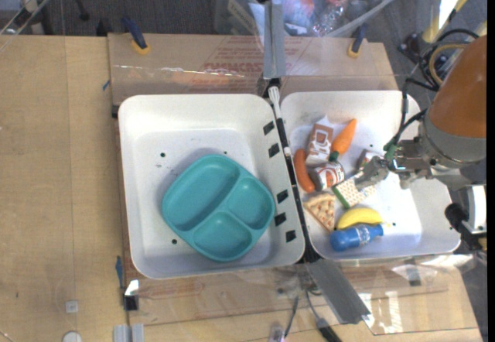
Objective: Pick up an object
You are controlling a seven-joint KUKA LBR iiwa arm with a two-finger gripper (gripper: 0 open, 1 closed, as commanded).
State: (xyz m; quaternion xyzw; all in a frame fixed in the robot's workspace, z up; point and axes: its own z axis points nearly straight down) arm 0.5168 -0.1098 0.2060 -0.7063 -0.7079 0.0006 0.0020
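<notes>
left bin [139,178]: teal plate [218,207]; right bin [433,228]: toy food; tool [371,170] grip unclear

Two bins sit side by side on the bench [54,178]. The left bin [139,131] holds a divided plate [218,209], lying toward its near side. In the right bin [433,232], a carton [320,142] lies near the far wall, with a carrot [344,138] just to its right. A can [329,173] lies just in front of the carton. Nearer still lie a pizza slice [322,211], a banana [360,217] and a bottle [356,236], the bottle nearest the front wall. The tool [370,170] is to the right of the can.
</notes>
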